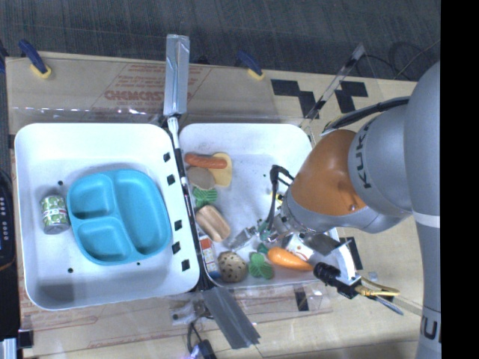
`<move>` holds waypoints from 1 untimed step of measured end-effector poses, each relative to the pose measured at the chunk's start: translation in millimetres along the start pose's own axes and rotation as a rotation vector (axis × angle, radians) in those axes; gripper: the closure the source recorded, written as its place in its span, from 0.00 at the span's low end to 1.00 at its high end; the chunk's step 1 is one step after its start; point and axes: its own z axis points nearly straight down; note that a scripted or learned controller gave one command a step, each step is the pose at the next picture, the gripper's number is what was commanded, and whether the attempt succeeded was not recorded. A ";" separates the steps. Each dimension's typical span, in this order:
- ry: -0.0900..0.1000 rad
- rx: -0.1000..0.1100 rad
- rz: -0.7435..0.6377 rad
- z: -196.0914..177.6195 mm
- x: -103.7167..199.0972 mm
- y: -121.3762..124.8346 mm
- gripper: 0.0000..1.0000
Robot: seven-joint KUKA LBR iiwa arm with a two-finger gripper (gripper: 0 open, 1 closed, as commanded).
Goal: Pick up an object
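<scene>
The right bin (247, 130) holds several toy foods. At its upper left lies a red sausage on a yellow bun (210, 161), with a brown disc (199, 177), a green leafy piece (205, 196) and a tan bread roll (212, 222) below it. Along the near wall are a speckled brown ball (232, 266), a small green piece (259, 266) and an orange carrot (288, 259). My gripper (258, 235) is low in this bin, just above the carrot and the green piece and right of the bread roll. The wrist with its orange band (329, 179) hides the bin's right part.
The left bin (90, 134) carries a blue divided plate (120, 215) and a small green-labelled can (54, 212) at its left wall. A metal bar (177, 73) rises between the bins at the back. Clamps and black fittings sit near the bench's front edge.
</scene>
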 end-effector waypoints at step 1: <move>-0.002 0.001 0.236 0.0 -22.6 37.9 0.00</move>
